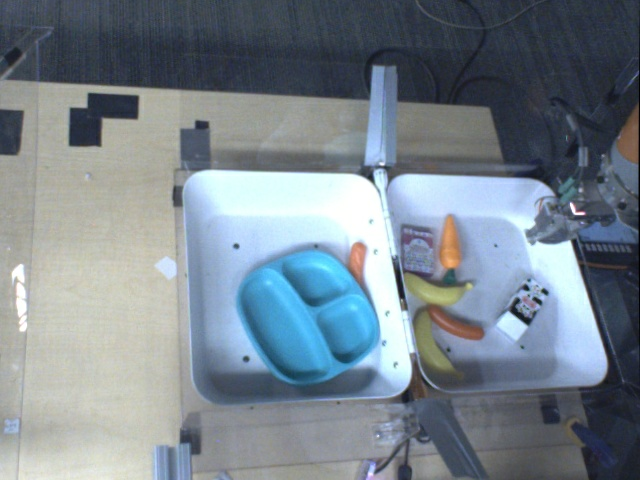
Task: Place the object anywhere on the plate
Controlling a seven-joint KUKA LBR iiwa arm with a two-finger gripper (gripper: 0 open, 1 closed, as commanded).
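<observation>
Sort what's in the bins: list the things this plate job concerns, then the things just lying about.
Job: blue plate; gripper; the object to place, which the picture alone doesn't single out.

In the bins: carrot, two bananas, sausage, red card, black-and-white box, orange piece beside the plate.

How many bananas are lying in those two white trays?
2. Both are in the right bin: one banana lies crosswise near the middle, below the carrot; the other banana lies toward the near left corner, partly under a sausage.
</observation>
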